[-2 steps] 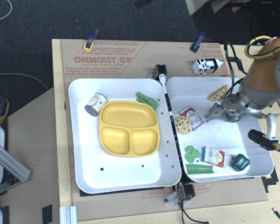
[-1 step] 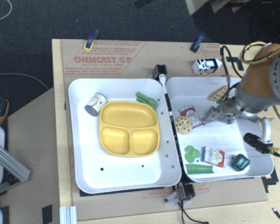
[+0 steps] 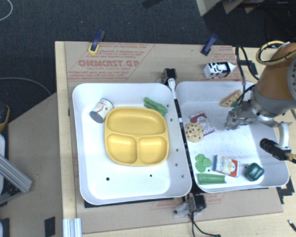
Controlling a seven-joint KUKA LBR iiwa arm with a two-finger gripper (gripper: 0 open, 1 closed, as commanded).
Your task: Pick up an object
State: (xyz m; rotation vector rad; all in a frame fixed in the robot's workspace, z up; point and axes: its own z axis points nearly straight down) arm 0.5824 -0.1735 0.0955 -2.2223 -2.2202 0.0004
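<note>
My gripper (image 3: 234, 121) hangs low over the right bin (image 3: 237, 141), near its back right, above bare floor with nothing seen between it and the bin. A tan cracker (image 3: 231, 98) lies just behind it. To its left lie a red and white packet (image 3: 201, 120) and a round cookie (image 3: 193, 132). Along the bin's front are a green leafy piece (image 3: 203, 162), a long green pod (image 3: 210, 178), a small white carton (image 3: 225, 165) and a teal object (image 3: 254, 172).
The left bin (image 3: 128, 181) holds a yellow divided plate (image 3: 136, 135), a small tipped can (image 3: 101, 110) and a green pod (image 3: 155, 105). A black and white toy (image 3: 218, 69) sits on the bench behind the right bin.
</note>
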